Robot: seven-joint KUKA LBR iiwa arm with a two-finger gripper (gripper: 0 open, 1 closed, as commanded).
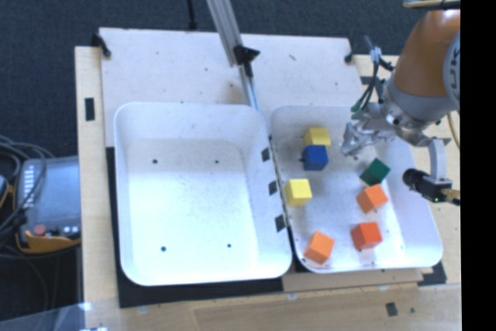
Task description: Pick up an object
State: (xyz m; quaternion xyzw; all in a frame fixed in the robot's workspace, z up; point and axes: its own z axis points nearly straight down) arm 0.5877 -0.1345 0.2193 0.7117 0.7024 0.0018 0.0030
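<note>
Blocks lie scattered in the right bin (pixel 415 240) under the claw (pixel 355 142): a blue cube (pixel 315 158) and a yellow cube (pixel 317 138) just to its left, a green cube (pixel 375 171) just below it, orange ones nearer the front. Whether the claw is apart or together, I cannot tell. It grips nothing visible.

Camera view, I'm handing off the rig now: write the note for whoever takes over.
Gripper: over the right bin, upper middle; no block seen in it.
Blocks, all on the right bin's floor: yellow touching blue; second yellow by the left wall; green; three orange.
Done: nothing lifted.
Left: grasp one and raise it. Green looks nearest.
</note>
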